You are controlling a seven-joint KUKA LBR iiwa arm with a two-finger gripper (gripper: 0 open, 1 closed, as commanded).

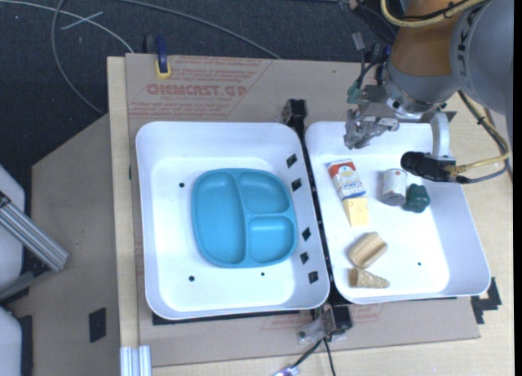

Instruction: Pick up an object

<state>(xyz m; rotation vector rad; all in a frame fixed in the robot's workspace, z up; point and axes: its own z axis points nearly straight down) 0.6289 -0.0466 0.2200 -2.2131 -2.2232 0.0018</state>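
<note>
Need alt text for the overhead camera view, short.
A grey robot arm's gripper hangs over the far end of the right bin, which holds a small carton, tan blocks and a dark green item. The left bin holds a blue divided plate.

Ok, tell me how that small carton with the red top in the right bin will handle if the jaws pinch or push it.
The small carton lies flat on its side in the right bin, so it probably won't roll and would slide if pushed. It looks like thin card, so likely light and apt to dent under a hard pinch. Its flat long sides suit the gripper above it.
</note>
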